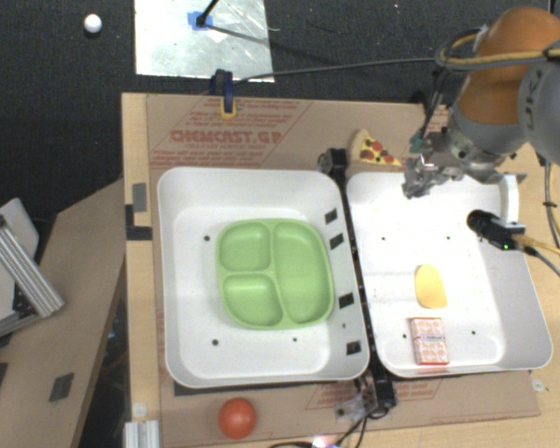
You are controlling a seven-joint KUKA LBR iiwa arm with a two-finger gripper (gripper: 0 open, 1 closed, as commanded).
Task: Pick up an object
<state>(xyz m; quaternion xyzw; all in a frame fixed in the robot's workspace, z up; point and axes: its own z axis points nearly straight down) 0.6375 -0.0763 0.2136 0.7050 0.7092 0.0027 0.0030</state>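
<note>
The robot arm [532, 73] comes in from the right side, near the top. It is grey, with a big round orange part [509, 63] just above the wrist. Thin cables loop over this orange part. The arm bends down and to the left. At its end sits the tool [418, 183], small and made of dark and shiny metal. The tool points down, with its tip low. Its tip is too small and dark to see well.

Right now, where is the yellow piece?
The yellow piece lies in the right bin, near its middle, just above the small pink box and apart from it.
</note>
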